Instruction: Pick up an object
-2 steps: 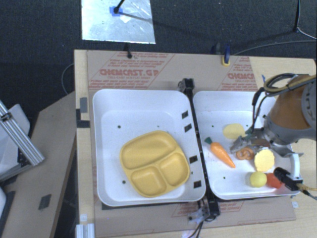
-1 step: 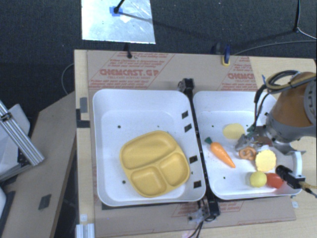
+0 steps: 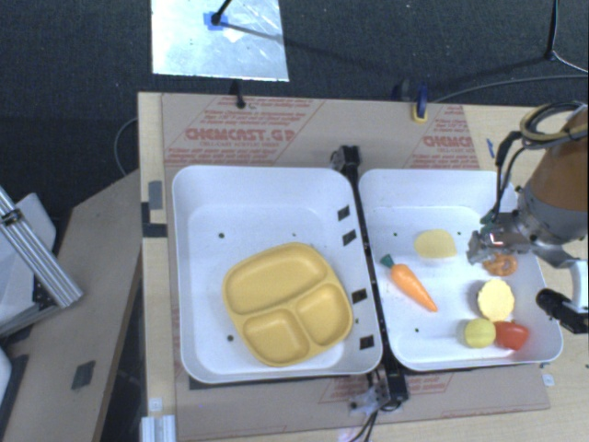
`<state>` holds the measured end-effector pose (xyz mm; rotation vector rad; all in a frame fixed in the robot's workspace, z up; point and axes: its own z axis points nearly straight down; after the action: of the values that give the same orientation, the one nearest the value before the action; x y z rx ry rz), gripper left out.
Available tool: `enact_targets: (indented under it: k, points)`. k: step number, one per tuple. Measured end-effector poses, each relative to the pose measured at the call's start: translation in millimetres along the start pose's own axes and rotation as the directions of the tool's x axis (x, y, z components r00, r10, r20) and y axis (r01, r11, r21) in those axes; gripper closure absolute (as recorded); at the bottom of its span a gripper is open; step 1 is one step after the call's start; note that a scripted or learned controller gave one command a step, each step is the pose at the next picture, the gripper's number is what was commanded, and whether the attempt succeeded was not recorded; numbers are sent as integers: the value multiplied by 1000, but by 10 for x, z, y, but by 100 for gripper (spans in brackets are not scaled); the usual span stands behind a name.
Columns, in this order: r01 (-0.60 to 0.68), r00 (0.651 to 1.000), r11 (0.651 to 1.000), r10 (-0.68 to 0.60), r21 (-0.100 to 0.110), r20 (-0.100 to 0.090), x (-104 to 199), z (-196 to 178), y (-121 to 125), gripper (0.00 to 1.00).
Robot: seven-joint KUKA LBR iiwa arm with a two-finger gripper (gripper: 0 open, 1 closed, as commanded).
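Observation:
The right bin (image 3: 433,357) holds an orange carrot (image 3: 411,285), a pale yellow piece (image 3: 435,243), a yellow slice (image 3: 496,298), a small yellow-green fruit (image 3: 479,332), a red tomato (image 3: 512,335) and an orange pretzel-like piece (image 3: 502,264). My gripper (image 3: 489,246) hangs low at the right bin's right side, right above the pretzel-like piece. Nothing shows between its fingers.
The left bin (image 3: 212,219) bears a yellow three-compartment tray (image 3: 287,302). The arm's grey body and orange band (image 3: 560,187) stand over the right bin's far right edge. A black divider (image 3: 363,265) runs between the bins.

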<state>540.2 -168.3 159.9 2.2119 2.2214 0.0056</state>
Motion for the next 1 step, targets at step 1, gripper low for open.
enact_targets:
  k: [1]
  points:
    - [1, 1000, 1000, -1, 2, -1, 38, -528, 112, 100]
